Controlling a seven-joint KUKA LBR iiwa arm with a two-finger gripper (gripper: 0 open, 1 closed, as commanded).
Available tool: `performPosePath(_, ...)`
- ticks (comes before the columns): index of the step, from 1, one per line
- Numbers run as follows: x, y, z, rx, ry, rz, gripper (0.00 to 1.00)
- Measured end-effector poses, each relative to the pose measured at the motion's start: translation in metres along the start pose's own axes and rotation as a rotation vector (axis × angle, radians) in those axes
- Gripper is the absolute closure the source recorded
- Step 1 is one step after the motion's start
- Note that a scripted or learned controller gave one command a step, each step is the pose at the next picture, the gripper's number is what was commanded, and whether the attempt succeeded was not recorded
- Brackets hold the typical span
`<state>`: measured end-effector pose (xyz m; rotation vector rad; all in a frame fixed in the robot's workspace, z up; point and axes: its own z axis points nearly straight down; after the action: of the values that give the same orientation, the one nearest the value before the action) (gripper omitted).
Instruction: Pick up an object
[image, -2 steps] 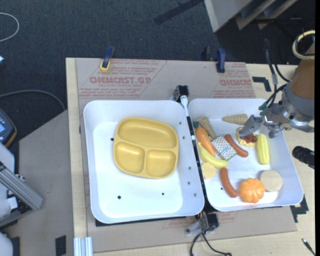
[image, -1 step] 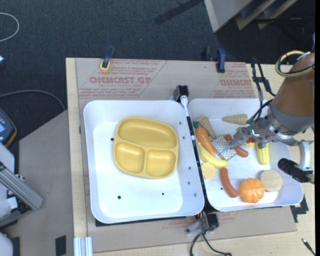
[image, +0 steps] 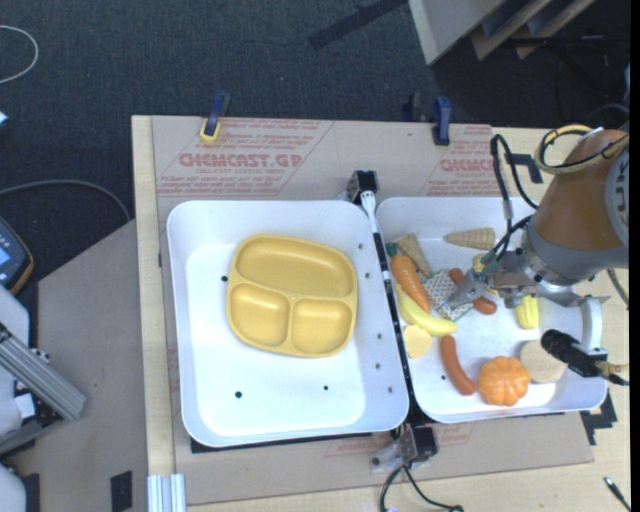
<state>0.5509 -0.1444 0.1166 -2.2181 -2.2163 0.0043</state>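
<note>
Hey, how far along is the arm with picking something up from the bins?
Done: the arm has reached into the right bin. In hand: the gripper sits low among the toy food, near the banana. Left: nothing looks lifted yet; the grasp and lift remain.

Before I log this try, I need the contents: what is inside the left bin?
The left bin holds one yellow divided plate, lying flat with nothing in its three sections. Whatever lies beneath the plate is covered.

Right bin (image: 560, 402) — toy foods scattered: carrot (image: 408, 282), banana (image: 424, 318), pumpkin (image: 503, 381).
</note>
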Motion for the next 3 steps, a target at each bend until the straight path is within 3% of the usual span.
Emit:
performPosePath(1,0.001,0.002,0.029,-0.006,0.002,0.000,0.00)
performPosePath(2,0.001,0.005,0.015,-0.017,0.001,-0.001,1.00)
performPosePath(3,-0.002,-0.004,-0.039,-0.012,-0.005,-0.001,1.00)
